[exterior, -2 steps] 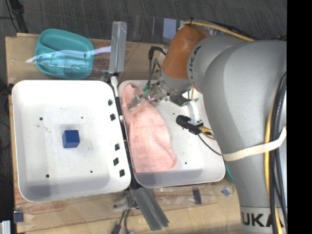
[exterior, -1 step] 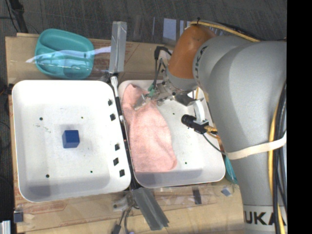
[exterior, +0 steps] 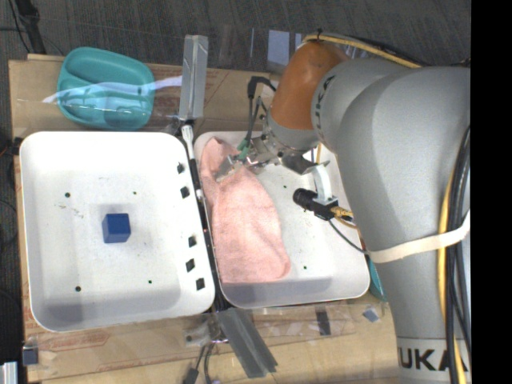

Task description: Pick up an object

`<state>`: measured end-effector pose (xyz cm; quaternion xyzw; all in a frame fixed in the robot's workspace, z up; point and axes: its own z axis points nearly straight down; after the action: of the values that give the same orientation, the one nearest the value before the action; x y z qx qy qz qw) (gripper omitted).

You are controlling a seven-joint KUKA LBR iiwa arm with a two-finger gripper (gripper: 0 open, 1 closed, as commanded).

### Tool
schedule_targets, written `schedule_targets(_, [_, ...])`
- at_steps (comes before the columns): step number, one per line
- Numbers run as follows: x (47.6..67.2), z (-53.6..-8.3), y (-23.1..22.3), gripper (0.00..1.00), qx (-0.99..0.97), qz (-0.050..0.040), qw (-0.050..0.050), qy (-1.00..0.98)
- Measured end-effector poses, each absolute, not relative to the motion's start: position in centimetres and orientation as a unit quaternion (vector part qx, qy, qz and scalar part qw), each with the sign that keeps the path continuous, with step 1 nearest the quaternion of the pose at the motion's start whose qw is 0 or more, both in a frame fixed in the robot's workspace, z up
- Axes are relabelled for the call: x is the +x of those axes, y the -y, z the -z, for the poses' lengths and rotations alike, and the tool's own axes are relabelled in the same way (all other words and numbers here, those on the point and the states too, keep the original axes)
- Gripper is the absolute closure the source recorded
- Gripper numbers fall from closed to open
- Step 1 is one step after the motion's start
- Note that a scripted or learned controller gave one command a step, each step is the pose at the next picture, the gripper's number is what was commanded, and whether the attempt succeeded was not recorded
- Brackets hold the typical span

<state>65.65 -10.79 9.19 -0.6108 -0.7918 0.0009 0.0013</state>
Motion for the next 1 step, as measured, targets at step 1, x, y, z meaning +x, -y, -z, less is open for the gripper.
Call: schedule_targets(1, [65.69, -9.21, 10.98, 0.00, -0.602, -0.0007, 0.001, 0.798])
